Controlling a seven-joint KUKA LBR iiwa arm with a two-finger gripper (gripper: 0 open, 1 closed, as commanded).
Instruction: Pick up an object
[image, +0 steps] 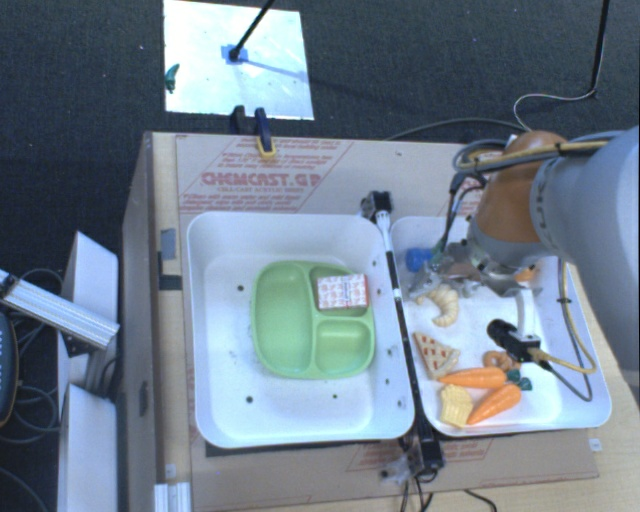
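Grey arm (590, 190) is lowered over the right bin's (590, 405) far edge; pincer state cannot be told; nothing is seen lifted yet.

Two white bins (222, 400) sit on brown cardboard with red lettering (262, 178). A pale green tray (300, 340) carries a red-and-white patterned box (342, 291). Nearby lie two orange carrots (474, 378).

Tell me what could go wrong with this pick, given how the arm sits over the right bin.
The gripper sits low beside the croissant and a blue item, so it might grab neither cleanly. The toys are crowded: two carrots, a pizza slice, so neighbours could get knocked. The yellow cable might snag.
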